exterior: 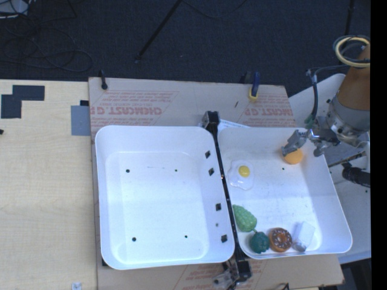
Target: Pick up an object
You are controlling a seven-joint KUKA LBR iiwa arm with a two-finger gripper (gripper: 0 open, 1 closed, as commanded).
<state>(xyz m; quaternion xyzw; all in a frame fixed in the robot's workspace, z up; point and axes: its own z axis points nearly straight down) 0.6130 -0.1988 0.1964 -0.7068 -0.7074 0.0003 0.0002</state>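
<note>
My gripper point(306, 144) hangs over the far right part of the right bin point(329, 180), at the end of the grey arm with the orange band. Its two fingers stand apart, so it is open with nothing between them. A small orange ball point(293, 156) lies on the bin floor just below the left finger point(294, 141), touching or nearly touching it. A fried-egg toy point(243, 175) lies in the middle of the same bin.
Along the right bin's near edge lie a green leafy piece point(245, 217), a teal lump point(260, 242), a brown donut point(280, 239) and a pale white item point(304, 234). The left bin point(106, 162) sits beside it, parted by a black-clipped rim point(219, 180).
</note>
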